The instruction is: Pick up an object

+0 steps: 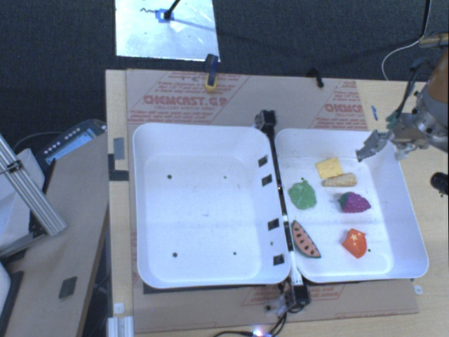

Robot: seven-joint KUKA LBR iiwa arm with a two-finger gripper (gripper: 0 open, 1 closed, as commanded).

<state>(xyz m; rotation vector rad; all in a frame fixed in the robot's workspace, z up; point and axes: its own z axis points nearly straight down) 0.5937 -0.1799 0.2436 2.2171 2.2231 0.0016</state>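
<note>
Gripper, whether parted or closed I cannot tell, hangs over the right bin. Nearest lie the watermelon slice and red piece; farther, the yellow block, likely light, stiff, slightly slick: take its flat sides.

Left bin lies open; six toys crowd the right bin.

Arm reaching from right, pincer hovering
</note>
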